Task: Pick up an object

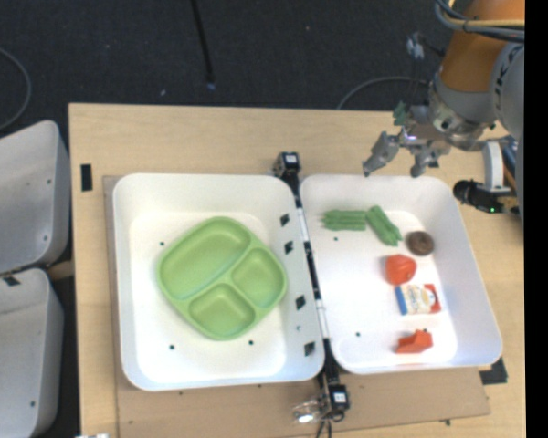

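Observation:
The right bin holds several small things: two green bean-like pieces, a brown round piece, a red round object, a small blue, white and red packet and an orange-red piece. My gripper hangs above the far rim of the right bin, apart from all of them. Its two fingers are spread, with nothing between them.
A green divided plate lies in the left bin. A row of black clips runs along the seam between the bins. The grey arm with its orange band comes in from the upper right.

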Motion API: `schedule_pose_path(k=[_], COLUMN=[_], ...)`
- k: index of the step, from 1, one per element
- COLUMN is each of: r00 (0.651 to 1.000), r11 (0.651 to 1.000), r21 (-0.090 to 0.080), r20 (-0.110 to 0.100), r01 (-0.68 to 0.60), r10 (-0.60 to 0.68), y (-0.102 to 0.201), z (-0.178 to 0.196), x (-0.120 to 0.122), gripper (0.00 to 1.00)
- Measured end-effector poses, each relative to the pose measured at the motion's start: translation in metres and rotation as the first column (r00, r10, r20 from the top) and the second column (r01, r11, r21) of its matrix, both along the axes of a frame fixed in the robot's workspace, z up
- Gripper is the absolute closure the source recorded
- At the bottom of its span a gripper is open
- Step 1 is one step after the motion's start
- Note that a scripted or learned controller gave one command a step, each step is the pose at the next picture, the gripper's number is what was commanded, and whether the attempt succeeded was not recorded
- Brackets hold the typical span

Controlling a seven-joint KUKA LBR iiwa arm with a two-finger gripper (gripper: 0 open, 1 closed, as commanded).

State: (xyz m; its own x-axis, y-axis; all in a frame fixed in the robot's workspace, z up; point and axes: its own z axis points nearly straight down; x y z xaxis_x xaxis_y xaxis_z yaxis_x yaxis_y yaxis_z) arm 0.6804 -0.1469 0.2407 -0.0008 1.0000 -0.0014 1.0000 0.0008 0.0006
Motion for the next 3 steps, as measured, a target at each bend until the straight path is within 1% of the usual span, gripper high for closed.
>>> schedule_pose_path(k=[1,2,3], r00=[1.000,1.000,1.000], r11=[1.000,1.000,1.000], r21=[0.000,0.000,-0.003], r20=[-0.003,-0.003,0.005], r01=[-0.003,-0.004,-0.005], r10=[0.003,0.004,0.005], y=[0.008,0.015,0.013], z=[-0.052,-0.100,-0.138], x=[0.000,-0.005,-0.003], gripper=[0.00,0.00,0.00])
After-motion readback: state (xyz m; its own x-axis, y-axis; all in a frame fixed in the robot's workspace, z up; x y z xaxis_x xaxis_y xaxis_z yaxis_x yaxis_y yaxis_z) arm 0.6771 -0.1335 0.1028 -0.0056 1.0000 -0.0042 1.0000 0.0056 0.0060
